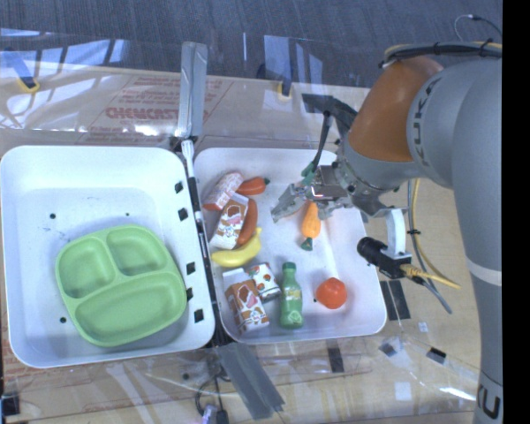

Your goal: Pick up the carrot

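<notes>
Over the right bin (371, 312) I see my arm (424, 122) reaching in from the right, its orange band bent down toward the gripper (311, 200). Its fingers seem closed on the top of the carrot (310, 225), which hangs nearly upright with its green end pointing down, near the bin's middle. To the carrot's left lie a banana (237, 252) and some packets; a green bottle (291, 297) and a tomato (331, 293) sit nearer the front. On the left bin (35, 184) rests a green divided plate (119, 285).

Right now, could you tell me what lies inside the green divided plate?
The green divided plate in the left bin shows three bare compartments, nothing in them. What lies beneath it is covered.
</notes>
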Controlling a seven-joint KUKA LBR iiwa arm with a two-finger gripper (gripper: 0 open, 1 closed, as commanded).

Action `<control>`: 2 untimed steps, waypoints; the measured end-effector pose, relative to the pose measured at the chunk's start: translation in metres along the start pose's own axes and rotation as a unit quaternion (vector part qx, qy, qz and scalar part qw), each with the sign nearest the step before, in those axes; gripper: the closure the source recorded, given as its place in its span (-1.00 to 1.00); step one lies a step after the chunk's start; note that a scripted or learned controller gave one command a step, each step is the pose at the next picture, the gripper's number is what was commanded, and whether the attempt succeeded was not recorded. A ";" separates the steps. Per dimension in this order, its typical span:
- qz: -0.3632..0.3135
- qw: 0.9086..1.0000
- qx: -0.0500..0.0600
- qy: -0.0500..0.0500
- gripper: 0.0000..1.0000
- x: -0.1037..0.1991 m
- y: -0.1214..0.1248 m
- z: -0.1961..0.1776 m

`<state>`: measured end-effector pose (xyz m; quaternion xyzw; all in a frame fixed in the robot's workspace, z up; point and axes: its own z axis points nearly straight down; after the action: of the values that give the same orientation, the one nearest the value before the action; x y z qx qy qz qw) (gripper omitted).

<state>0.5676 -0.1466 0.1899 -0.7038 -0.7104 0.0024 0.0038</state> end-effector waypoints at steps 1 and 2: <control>-0.012 1.000 -0.001 0.000 -1.00 -0.065 0.033 0.091; -0.015 1.000 0.001 0.000 1.00 -0.064 0.034 0.083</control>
<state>0.6013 -0.2100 0.1063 -0.6928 -0.7211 0.0029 0.0050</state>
